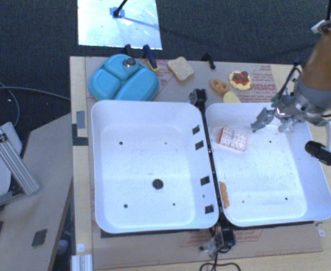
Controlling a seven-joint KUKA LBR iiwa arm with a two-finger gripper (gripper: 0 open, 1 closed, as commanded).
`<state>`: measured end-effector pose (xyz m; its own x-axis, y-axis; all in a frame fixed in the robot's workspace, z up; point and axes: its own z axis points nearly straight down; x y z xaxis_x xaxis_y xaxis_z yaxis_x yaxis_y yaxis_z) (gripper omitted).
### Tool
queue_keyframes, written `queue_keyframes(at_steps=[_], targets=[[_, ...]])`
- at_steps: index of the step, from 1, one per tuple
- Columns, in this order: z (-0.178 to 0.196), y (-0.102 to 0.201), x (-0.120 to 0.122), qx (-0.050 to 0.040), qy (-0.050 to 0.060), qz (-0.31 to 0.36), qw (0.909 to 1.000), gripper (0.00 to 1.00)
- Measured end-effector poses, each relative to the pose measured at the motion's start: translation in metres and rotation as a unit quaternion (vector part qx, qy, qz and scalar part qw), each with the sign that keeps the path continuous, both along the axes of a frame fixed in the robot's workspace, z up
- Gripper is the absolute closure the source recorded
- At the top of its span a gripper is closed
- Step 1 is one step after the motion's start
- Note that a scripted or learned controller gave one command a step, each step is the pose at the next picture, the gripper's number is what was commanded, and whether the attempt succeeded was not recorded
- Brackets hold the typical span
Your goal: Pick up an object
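Camera view, from the near edge of the bench: two white bins sit side by side, clamped together along a dark centre strip so that things can be moved from one to the other. The left bin (146, 162) holds a small dark disc (157, 183) near its middle. In the right bin (267, 174), an orange piece (223, 194) lies hard against the inner wall by the strip, an awkward spot for fingers to close around. Further back in that bin lies a small packet (233, 139), white with red print, flat and a little askew, with bare floor all round it; I judge it the likeliest thing to pick.

The gripper (273, 120) hangs over the far part of the right bin, just right of the packet and not touching it. Its fingers look spread, with nothing between them, as suits an approach.

Beyond the bins, on the cardboard, sit a blue lidded dish (123, 79), a slice of toy bread (181, 68), a pretzel (219, 85) and a small tart (240, 79), out of the work area.
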<state>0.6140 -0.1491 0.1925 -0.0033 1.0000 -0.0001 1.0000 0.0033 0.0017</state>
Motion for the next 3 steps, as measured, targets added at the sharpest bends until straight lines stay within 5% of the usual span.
queue_keyframes(at_steps=[1,2,3], targets=[[-0.098,-0.046,0.046,-0.0016,-0.004,-0.001,1.0,0.0],[-0.105,-0.059,-0.052,-0.0007,-0.003,-0.004,1.0,0.0],[-0.092,-0.059,-0.048,-0.0026,-0.007,-0.001,1.0,1.0]])
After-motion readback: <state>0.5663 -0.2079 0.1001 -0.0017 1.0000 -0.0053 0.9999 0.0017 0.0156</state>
